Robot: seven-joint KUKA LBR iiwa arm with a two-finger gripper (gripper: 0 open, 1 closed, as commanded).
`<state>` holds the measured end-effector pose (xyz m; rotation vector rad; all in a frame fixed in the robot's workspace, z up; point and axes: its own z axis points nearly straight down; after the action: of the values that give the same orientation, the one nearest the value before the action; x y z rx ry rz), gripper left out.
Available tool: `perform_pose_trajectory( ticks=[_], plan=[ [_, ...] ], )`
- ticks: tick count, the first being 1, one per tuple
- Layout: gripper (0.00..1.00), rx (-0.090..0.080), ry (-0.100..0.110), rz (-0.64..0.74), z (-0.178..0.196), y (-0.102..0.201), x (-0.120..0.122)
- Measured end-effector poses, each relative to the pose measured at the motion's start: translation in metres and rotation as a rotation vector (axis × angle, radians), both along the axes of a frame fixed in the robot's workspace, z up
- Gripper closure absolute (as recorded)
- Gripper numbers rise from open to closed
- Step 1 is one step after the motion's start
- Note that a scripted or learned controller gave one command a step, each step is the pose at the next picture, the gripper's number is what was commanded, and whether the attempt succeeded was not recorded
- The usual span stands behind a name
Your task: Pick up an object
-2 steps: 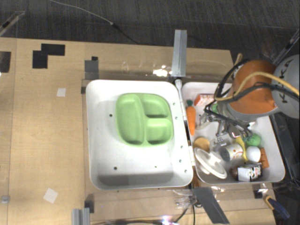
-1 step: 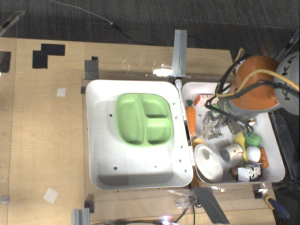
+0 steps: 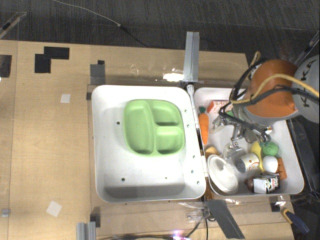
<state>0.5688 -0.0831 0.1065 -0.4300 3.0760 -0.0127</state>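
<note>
Left bin (image 3: 107, 179): holds one green divided tray (image 3: 152, 126), lying flat near the bin's middle. No other object visible in it.

Divider between the bins: an orange carrot (image 3: 203, 122) lies along the left wall of the right bin (image 3: 295, 176), just beside the divider.

Right bin: crowded. A white bowl (image 3: 222, 172) sits in the near left corner. To its right, a small white cup (image 3: 247, 161) on its side, then a yellow piece (image 3: 256, 149), a green ball (image 3: 270, 148) and a white egg-shaped thing (image 3: 270, 164). A small dark-labelled can (image 3: 264, 184) lies at the near edge. A red-and-white packet (image 3: 216, 106) shows at the far side, partly under the arm's cables.

Gripper (image 3: 235, 145): low over the middle of the right bin, fingers pointing down among the objects, just far of the cup and right of the bowl. Metal linkage and cables clutter the view; cannot tell how wide the fingers stand, nor whether they touch anything.

Task status, judged: nothing visibly sits between the fingers and every object appears to rest on the bin floor, so the pick is not yet done. Left to do: close on a piece, likely the cup or a neighbour, and lift it clear.
</note>
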Motion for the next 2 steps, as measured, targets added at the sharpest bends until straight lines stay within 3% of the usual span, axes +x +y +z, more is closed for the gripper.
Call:
perform_pose_trajectory(
  ticks=[1,2],
  plan=[
    [0.00,0.004,0.015,-0.108,-0.015,-0.053,-0.035],
    [0.00,0.011,0.018,-0.302,-0.016,-0.025,0.028]
  ],
)
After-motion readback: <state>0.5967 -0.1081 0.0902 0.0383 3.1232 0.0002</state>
